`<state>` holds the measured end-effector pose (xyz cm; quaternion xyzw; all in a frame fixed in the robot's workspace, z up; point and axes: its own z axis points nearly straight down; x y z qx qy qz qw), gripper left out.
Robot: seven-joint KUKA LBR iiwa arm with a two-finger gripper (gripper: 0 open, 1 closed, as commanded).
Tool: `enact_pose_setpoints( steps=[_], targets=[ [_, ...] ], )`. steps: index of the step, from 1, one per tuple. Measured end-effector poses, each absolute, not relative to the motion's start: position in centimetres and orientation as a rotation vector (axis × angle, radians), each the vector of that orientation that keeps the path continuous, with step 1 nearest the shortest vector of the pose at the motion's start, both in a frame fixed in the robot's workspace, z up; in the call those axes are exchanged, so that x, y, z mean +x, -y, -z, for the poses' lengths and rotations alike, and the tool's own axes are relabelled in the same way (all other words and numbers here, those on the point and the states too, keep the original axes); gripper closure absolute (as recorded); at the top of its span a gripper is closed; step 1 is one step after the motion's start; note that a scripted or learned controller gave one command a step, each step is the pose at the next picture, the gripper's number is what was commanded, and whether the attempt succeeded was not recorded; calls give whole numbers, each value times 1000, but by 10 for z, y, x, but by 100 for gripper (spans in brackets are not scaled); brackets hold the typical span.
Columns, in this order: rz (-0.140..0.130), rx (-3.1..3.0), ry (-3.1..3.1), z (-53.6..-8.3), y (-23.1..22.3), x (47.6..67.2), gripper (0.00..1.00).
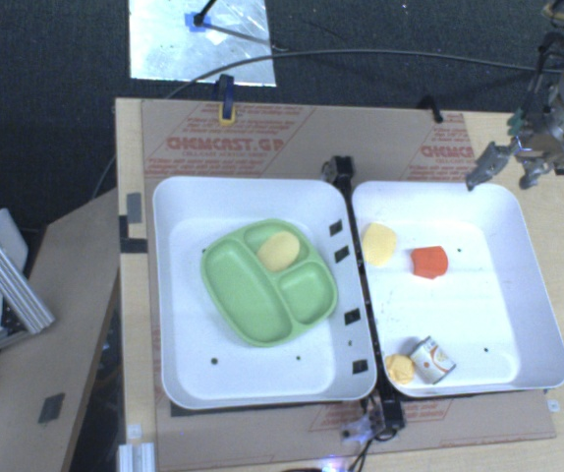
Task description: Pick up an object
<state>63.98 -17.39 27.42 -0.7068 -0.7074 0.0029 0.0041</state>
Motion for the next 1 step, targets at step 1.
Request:
enact_pose_setpoints(
  steps=[1],
  targets=[
    [2, -2219, 2227, -282, 173, 642, 0]
  ],
)
